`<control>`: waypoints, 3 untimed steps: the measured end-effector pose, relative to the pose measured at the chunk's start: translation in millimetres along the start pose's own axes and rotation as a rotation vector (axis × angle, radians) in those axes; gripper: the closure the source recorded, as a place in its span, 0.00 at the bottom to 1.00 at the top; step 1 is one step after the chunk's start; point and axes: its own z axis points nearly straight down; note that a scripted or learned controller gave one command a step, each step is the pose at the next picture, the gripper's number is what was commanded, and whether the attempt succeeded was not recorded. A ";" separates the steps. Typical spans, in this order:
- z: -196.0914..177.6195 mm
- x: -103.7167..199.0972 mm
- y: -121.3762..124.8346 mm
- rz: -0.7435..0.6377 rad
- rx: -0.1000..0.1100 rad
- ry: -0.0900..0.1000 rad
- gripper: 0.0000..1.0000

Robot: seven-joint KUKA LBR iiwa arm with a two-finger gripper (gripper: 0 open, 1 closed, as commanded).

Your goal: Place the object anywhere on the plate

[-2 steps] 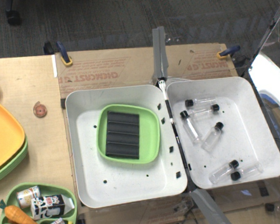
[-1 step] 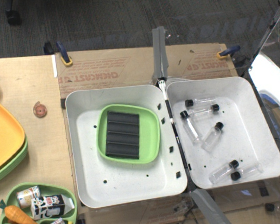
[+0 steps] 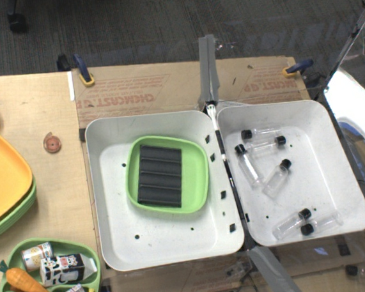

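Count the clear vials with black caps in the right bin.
5 clear black-capped vials: one at the top, one upper left, one in the middle, and two lying together at the bottom. Clear glass could hide another.

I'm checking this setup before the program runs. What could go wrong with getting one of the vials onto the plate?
1. The vials in the right bin are clear, thin and lying flat, so a grasp may slip or roll one away.
2. Two vials lie close together near the front wall; a grab there could catch both or hit the wall.
3. The green plate already carries a dark ridged block, leaving little bare room.
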 end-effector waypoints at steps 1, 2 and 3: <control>0.4 -2.1 -0.3 0.002 0.000 -0.001 0.00; 0.5 -2.0 -0.5 0.001 0.000 -0.001 0.00; 0.5 -2.0 -0.4 0.001 0.001 -0.001 0.00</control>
